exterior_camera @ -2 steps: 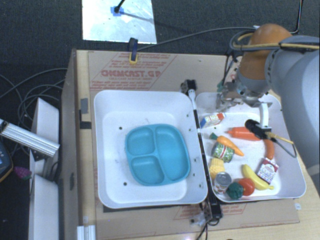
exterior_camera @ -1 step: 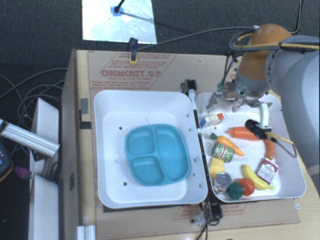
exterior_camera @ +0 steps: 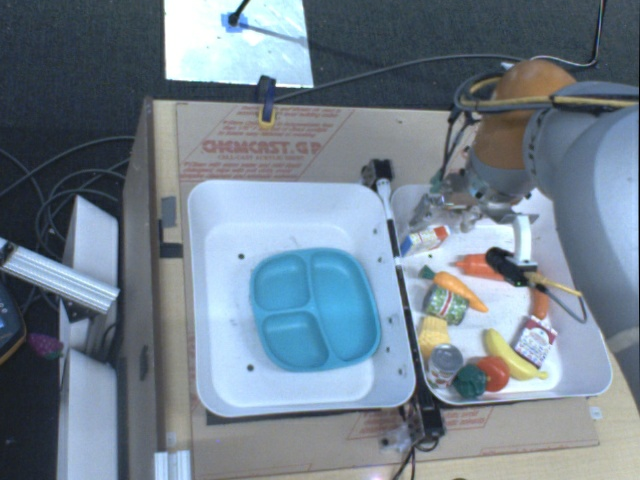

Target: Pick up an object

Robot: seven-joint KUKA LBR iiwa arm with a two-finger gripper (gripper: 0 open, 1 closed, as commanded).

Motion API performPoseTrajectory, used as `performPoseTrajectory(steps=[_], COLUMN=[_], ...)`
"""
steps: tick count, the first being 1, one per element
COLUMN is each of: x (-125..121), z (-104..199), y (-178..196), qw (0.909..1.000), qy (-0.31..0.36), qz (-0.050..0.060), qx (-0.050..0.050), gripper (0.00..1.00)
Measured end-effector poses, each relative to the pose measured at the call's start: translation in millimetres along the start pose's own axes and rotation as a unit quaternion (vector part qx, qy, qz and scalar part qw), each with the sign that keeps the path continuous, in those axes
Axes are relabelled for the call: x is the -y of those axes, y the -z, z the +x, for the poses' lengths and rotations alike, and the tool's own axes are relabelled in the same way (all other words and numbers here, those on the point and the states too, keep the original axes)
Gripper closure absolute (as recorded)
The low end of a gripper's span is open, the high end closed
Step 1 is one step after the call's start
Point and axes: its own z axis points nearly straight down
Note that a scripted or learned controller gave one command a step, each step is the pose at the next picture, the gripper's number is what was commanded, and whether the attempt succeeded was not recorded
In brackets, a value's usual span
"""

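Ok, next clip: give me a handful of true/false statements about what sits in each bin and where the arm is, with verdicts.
1. The blue divided tray lies in the left bin. True.
2. The banana lies in the left bin. False: it lies in the right bin, near its front edge.
3. The end effector is over the far end of the right bin. True.
4. The blue tray holds a carrot. False: its compartments hold nothing; the carrot lies in the right bin.
5. A tin can lies near the right bin's front left corner. True.
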Motion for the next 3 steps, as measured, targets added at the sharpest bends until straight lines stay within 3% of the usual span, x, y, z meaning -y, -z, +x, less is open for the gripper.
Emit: performPoseTrajectory(steps=[1, 2, 3], x=[-1, 56, 56], z=[0, 32, 31], y=[12, 99, 98], qw=[1.0000, 1.0000, 1.0000], qy=[0.001, 0.000, -0.001], qz=[-0.002, -0.001, 0.000], qx=[0.000, -0.001, -0.001], gripper=[1.00, 1.00, 0.00])
